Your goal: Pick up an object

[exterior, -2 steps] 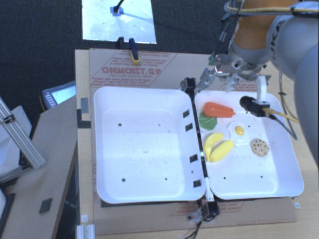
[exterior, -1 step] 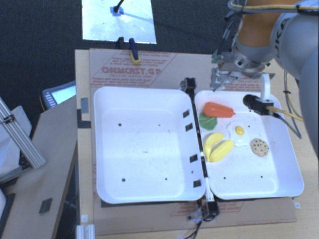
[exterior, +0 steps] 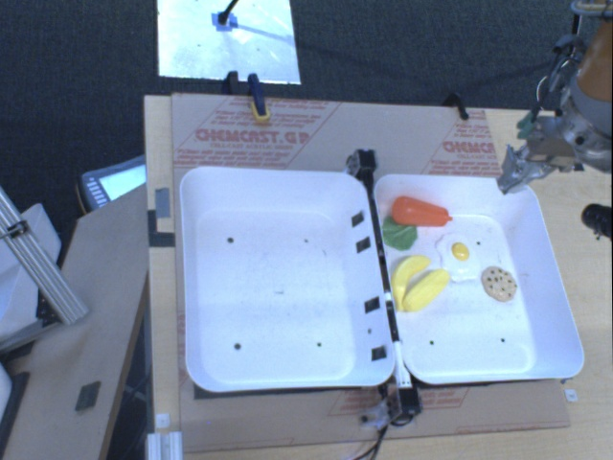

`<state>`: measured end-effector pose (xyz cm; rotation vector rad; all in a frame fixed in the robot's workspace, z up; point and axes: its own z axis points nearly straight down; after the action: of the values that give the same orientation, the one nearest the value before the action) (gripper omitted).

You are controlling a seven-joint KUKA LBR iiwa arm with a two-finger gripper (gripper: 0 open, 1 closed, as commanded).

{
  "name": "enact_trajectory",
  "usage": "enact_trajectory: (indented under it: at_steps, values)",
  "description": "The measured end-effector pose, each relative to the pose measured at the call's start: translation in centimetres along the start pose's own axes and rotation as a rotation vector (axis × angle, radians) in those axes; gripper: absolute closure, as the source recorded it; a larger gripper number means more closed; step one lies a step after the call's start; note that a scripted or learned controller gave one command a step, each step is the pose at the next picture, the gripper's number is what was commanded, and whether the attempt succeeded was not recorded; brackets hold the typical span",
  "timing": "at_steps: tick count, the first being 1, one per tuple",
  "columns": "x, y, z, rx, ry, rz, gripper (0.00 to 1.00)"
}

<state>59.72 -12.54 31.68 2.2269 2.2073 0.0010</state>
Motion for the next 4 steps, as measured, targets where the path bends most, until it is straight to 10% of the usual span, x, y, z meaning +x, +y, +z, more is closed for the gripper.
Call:
enact_trajectory:
  at_steps: [3, 4]
  values:
    - [18.6, -10.1, -8.4, 0.0, 0.007, -0.019, 1.0]
    - [26.3, -11.4, -3.7, 0.007, 0.006, -0.021, 1.0]
